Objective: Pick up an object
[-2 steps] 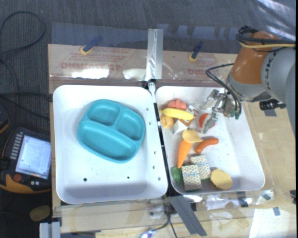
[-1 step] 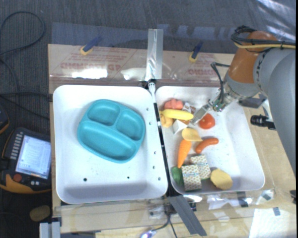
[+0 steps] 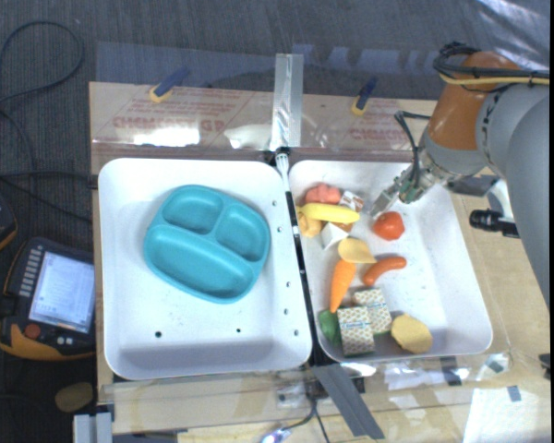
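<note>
Reaching in from the right, the grey arm's two-finger gripper [image 3: 389,203] hung low over the right-hand white bin [image 3: 466,275], fingers apart around nothing, poised just beside the small round red tomato-like toy [image 3: 389,226], seemingly its intended pick among the heaped play food.

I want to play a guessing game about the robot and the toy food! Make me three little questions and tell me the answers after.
1. True or false: the blue plate has three sections.
2. Which bin holds the toy food: the one with the plate, or the right bin?
3. Which thing lies just below the gripper: A) the banana, B) the red tomato, C) the carrot?

Key:
1. True. It lies in the left bin.
2. The right bin.
3. B. The tomato sits right beside the gripper's tip; whether they touch is too small to tell.
</note>
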### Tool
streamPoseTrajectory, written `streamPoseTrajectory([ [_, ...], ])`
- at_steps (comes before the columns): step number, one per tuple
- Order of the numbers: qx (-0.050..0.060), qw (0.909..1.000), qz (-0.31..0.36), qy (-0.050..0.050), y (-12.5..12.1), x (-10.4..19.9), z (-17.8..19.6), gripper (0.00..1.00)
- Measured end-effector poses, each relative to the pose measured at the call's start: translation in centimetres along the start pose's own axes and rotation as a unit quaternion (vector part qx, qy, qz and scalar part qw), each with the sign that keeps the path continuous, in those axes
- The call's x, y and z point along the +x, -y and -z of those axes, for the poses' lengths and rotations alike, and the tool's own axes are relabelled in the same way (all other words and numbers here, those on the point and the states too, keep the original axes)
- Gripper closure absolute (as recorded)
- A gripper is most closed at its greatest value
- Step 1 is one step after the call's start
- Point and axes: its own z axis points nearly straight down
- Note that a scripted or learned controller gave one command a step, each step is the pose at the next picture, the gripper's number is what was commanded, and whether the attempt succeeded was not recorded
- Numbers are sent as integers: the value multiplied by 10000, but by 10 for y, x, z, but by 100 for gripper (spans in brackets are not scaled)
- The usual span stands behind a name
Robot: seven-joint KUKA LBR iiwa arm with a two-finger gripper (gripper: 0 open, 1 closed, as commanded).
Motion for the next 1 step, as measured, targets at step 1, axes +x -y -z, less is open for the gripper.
streamPoseTrajectory([
  [1,47,9861,-1658,-64,-17,24,97,100],
])
